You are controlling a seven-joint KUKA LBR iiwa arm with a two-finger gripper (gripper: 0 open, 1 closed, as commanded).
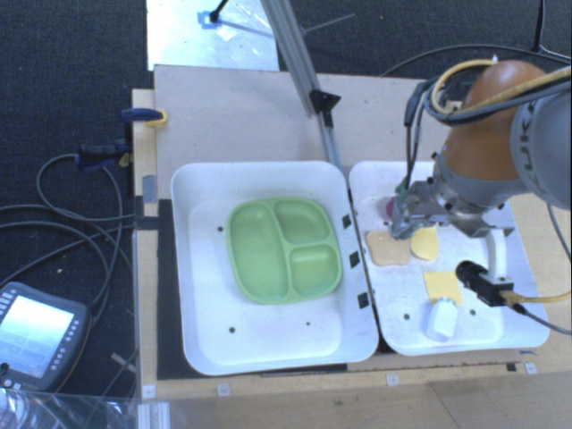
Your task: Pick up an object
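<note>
Approach step: gripper, finger state cannot be told, low in right bin beside tan flat piece; next, close and lift.

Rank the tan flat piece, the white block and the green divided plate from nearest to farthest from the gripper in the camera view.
Measured from the gripper:
1. Tan flat piece, in the right bin just below the gripper.
2. White block, near the right bin's front edge.
3. Green divided plate, in the left bin.
</note>
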